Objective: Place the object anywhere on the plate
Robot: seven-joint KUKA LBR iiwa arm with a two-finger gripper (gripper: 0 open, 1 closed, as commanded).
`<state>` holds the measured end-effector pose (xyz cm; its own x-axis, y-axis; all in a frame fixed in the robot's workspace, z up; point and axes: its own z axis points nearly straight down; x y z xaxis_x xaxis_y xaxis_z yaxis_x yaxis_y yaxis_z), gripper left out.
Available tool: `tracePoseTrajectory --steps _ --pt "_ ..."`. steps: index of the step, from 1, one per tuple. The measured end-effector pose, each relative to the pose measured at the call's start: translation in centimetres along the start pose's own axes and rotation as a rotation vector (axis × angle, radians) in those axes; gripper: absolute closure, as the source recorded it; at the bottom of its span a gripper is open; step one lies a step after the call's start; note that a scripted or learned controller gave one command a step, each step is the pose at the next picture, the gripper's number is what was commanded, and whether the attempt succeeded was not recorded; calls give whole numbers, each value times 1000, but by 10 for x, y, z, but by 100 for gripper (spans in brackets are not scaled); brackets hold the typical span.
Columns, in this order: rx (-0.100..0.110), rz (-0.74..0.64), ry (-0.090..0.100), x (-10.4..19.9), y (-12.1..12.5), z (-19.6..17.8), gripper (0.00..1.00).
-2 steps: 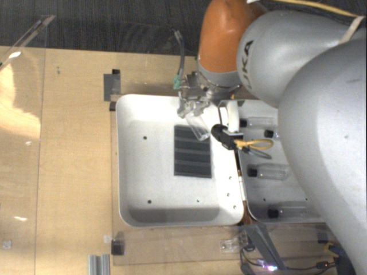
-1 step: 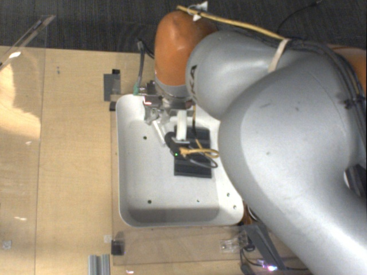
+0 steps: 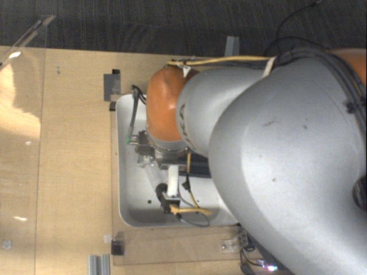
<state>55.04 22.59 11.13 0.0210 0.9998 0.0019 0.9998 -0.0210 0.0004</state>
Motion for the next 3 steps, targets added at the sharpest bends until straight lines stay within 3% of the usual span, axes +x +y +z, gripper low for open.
tracePoseTrajectory --steps 1,2,3 --pt "-9 -356 1 10 -8 -235 100" --pt "-8 -356 0 10 -8 -235 0" --pt "1 -38 -1 -1 9 -63 0"
